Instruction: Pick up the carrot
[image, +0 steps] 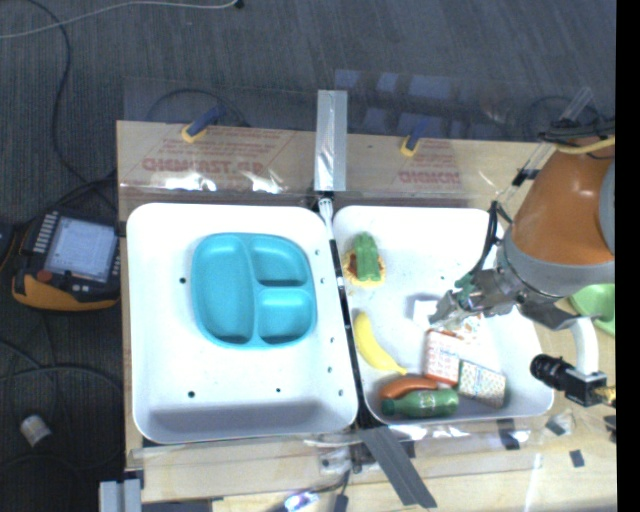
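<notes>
I had the claw (452, 312) hovering over the right bin (440, 225), its grip impossible to tell, and the carrot (410, 384) lay unpicked at the front wall beside the banana (372, 345).

A blue divided tray (252, 288) lies in the left bin (160, 400); a banana (372, 345) lies in the right bin (440, 225).

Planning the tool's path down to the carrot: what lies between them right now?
In the camera view, a patterned box lies between the tool and the carrot, with a second patterned box just to its right.
</notes>
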